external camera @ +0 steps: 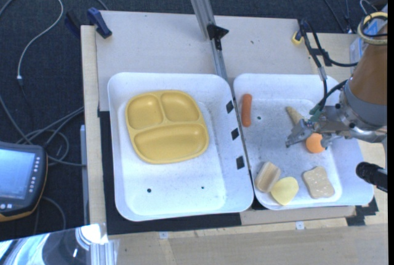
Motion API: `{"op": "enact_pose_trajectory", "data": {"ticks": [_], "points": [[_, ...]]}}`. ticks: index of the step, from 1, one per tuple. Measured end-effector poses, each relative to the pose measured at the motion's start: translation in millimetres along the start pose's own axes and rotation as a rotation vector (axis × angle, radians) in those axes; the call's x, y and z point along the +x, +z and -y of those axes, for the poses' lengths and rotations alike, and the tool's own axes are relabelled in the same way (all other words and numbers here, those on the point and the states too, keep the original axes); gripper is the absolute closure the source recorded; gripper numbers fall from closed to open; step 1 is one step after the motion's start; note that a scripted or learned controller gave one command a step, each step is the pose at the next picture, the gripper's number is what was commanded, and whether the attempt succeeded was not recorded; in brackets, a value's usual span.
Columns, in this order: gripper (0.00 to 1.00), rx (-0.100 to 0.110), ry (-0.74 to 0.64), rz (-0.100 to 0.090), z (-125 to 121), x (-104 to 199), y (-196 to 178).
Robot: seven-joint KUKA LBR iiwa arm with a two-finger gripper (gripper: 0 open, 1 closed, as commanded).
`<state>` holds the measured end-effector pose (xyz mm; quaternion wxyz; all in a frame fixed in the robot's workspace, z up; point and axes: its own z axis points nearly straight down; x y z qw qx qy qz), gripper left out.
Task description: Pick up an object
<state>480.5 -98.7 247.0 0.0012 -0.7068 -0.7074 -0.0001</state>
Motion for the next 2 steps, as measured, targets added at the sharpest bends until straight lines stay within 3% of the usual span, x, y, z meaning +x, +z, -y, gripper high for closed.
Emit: {"op": "enact_pose_trajectory", "data": {"ticks": [1, 2], "points": [[0.0, -0.001, 0.0, 0.0, 0, 0, 0], [0.0, 0.005, 0.001, -0.001, 3, -3, 43]]}}
